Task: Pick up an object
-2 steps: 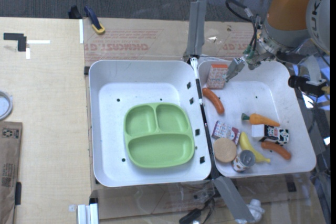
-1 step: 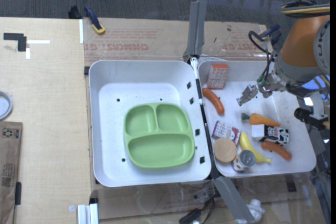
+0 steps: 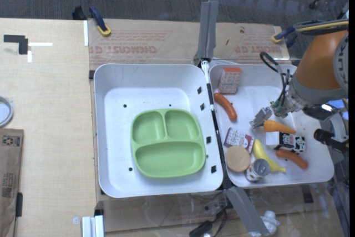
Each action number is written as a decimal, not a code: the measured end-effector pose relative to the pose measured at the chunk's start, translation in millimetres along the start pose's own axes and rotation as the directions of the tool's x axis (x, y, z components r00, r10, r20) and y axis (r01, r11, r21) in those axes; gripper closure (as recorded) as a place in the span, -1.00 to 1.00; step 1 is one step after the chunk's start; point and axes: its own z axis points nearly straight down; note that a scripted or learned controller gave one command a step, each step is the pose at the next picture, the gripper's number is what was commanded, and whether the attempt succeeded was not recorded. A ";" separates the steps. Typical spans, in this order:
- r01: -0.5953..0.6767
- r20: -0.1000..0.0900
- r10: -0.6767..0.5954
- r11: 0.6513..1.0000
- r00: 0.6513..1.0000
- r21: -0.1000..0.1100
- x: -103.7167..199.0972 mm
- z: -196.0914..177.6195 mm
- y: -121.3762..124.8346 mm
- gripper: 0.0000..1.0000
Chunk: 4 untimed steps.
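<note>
I see the gripper (image 3: 262, 118) low in the right bin (image 3: 327, 174), beside the carrot (image 3: 279, 126); finger state: I cannot tell.

Grey arm (image 3: 310, 89) with a rounded orange band; black cable looping beside its wrist.

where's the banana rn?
In the camera view, the banana lies in the right bin, near its front edge, between the round cookie and the sausage, beside a small can.
</note>
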 end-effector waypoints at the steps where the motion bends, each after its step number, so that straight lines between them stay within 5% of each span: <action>1: -0.003 0.001 0.003 1.000 1.000 -0.001 -0.8 -9.2 0.1 1.00; 2: -0.003 0.001 0.003 1.000 1.000 -0.001 -0.9 -9.2 0.0 -1.00; 3: 0.020 0.001 -0.020 1.000 1.000 0.000 -29.5 -0.2 -45.6 -1.00; 4: 0.018 0.002 -0.018 1.000 1.000 -0.002 -29.8 -9.4 -45.0 1.00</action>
